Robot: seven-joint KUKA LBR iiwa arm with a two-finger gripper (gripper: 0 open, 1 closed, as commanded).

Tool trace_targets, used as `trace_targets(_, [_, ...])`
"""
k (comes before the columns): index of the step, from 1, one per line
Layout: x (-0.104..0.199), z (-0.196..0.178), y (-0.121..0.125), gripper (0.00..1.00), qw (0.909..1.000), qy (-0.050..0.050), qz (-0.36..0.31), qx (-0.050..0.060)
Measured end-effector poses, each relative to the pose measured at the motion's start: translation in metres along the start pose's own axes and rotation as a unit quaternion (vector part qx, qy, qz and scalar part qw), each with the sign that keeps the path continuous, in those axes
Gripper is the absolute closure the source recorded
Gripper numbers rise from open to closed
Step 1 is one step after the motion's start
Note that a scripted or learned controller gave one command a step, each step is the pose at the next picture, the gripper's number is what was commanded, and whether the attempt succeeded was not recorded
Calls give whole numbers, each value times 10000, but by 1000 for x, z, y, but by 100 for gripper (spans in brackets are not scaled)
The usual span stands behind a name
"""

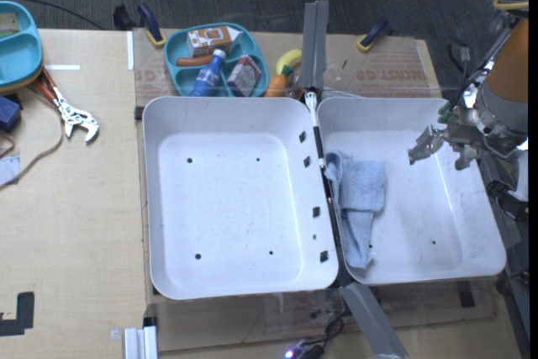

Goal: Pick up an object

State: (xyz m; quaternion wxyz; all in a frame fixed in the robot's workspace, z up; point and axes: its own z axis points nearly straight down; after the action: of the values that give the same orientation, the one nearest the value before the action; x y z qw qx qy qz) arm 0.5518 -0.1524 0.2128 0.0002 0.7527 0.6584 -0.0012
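Note:
A pale blue-grey cloth (361,193) lies crumpled along the left wall of the right bin (471,265). My gripper (440,154) hangs over the upper right part of that bin, to the right of the cloth and apart from it. Its fingers are spread open with nothing between them. The arm's wrist with its orange band (510,80) comes in from the right edge.
The left bin (151,206) sits beside the right one, with a grey divider post (315,46) behind the seam. A blue tray (217,59) of small items and a banana (288,61) stand behind the bins. A wrench (74,118) lies on the bench at left.

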Motion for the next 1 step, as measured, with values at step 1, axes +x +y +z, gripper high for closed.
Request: trace_targets(1, [37, 110, -44, 0, 9859, 5, 1672, 18])
